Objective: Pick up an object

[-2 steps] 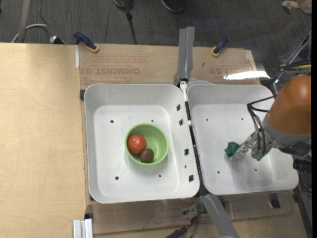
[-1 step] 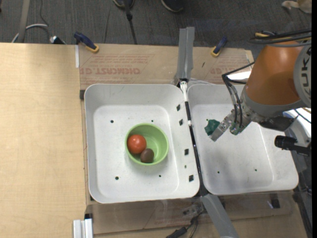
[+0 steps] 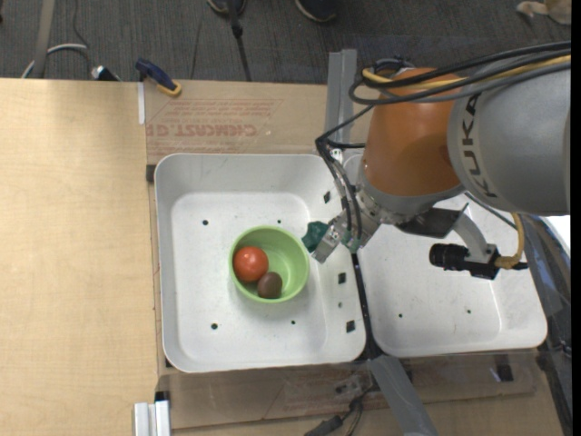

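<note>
A green bowl (image 3: pixel 289 260) sits in the middle of the left bin (image 3: pixel 195 334). It holds a red ball (image 3: pixel 251 262) and a smaller brown lump (image 3: pixel 270 285). My gripper (image 3: pixel 329 242) hangs low just right of the bowl's rim, near the wall between the two bins. A small dark teal object (image 3: pixel 315 235) sits right at the gripper's tip; the arm's bulk hides whether it is gripped or merely touching.
The right bin (image 3: pixel 454 325) lies under the arm's orange and grey wrist. A cardboard sheet (image 3: pixel 227 121) lies behind the bins, with a blue-and-yellow clamp (image 3: pixel 156 75) at its corner. A wooden board (image 3: pixel 73 243) flanks the left bin.
</note>
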Controlling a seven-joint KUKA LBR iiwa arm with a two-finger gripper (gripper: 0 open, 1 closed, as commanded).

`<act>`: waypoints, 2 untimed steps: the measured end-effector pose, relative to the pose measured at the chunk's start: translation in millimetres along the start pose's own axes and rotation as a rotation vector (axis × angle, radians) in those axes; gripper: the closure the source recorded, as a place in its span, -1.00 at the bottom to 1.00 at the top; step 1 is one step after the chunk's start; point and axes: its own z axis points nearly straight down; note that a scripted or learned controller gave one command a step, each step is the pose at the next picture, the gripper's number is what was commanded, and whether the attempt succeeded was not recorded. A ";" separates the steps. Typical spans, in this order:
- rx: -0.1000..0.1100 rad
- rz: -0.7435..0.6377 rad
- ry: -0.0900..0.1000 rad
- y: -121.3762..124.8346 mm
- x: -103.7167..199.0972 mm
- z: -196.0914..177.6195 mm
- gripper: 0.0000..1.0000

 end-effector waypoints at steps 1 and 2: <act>-0.002 -0.012 -0.001 24.8 58.8 88.6 1.00; -0.002 -0.626 -0.001 105.1 8.3 103.7 1.00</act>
